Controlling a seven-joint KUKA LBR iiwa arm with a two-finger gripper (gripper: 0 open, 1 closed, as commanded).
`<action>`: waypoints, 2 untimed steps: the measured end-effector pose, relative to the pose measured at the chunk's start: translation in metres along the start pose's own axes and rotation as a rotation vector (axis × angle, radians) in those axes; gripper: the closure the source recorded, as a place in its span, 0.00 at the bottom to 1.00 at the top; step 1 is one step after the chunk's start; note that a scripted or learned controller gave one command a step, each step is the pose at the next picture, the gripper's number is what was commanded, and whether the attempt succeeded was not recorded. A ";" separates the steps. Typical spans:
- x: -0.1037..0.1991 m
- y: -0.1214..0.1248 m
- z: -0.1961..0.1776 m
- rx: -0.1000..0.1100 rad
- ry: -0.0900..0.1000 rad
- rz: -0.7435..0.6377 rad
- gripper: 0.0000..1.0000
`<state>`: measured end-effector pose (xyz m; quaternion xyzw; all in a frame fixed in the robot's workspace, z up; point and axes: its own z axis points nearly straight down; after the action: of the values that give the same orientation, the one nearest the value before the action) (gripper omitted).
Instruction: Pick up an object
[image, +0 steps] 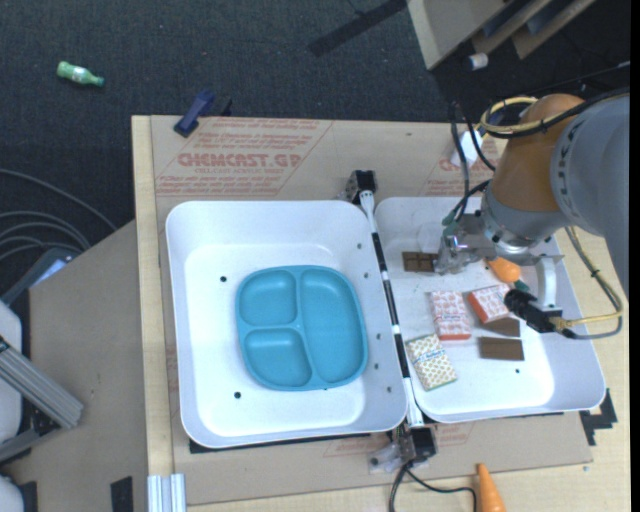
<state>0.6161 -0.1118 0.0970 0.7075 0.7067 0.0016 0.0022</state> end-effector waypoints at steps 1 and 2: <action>0.000 0.000 0.000 0.000 0.000 0.000 0.00; -0.018 -0.051 0.013 0.007 0.002 0.000 0.00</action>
<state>0.5650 -0.1293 0.0843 0.7074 0.7068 -0.0005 -0.0010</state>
